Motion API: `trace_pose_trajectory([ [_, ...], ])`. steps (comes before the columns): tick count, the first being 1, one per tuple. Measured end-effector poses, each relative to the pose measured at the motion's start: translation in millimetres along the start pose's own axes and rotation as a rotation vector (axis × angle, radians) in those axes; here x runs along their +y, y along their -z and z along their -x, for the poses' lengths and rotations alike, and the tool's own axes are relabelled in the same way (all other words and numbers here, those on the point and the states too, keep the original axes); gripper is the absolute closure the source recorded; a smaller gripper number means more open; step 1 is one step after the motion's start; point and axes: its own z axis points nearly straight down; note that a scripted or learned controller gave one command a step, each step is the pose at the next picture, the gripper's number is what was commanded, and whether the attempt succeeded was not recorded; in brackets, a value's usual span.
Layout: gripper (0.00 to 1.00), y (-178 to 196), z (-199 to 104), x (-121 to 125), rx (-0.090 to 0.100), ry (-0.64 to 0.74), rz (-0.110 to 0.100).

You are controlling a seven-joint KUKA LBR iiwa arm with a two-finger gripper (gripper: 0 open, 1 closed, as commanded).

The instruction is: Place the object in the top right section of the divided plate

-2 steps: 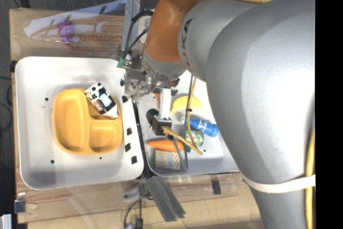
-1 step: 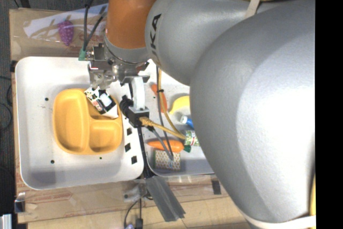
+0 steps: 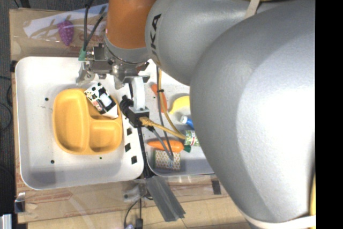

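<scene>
Seen from above at a slant: two shallow white bins side by side on a bench. Filling most of the right and upper part of the view, a huge grey arm [image 3: 252, 88] with an orange band [image 3: 128, 13] above the wrist, reaching in from the right.

In the left bin [image 3: 32, 169], a yellow divided plate [image 3: 80, 126] lying flat, with one long section on the left and two smaller sections on the right. At the plate's upper right corner, the gripper [image 3: 99, 96], hanging low over the rim (black-and-white patterned parts visible at its tip). Cannot tell whether the tool is apart, together or clamped on anything; too small and cluttered there to read. Cannot pick out any task object at the tip or inside the plate's sections.

In the right bin [image 3: 203, 169], mostly hidden under the arm: a yellow rounded item [image 3: 179, 102], an orange carrot-like item [image 3: 163, 145], a small green-labelled item [image 3: 192, 140], and a grey mesh-textured block [image 3: 166, 161]. Beyond the left bin, at the top left on the bench, a purple grape-like cluster [image 3: 66, 32].
</scene>
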Motion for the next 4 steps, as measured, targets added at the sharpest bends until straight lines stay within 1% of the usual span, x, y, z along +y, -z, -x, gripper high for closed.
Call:
trace_pose_trajectory([
  [1, 0.0, -39, -67, -54, -0.001, 0.325, -0.002],
  [2, 0.0, 0, -66, -94, -0.001, 0.443, -0.003],
  [3, 0.0, 0, -66, -94, -0.001, 0.444, -0.002],
  [4, 0.0, -5, -65, -107, -0.001, 0.309, -0.004],
])
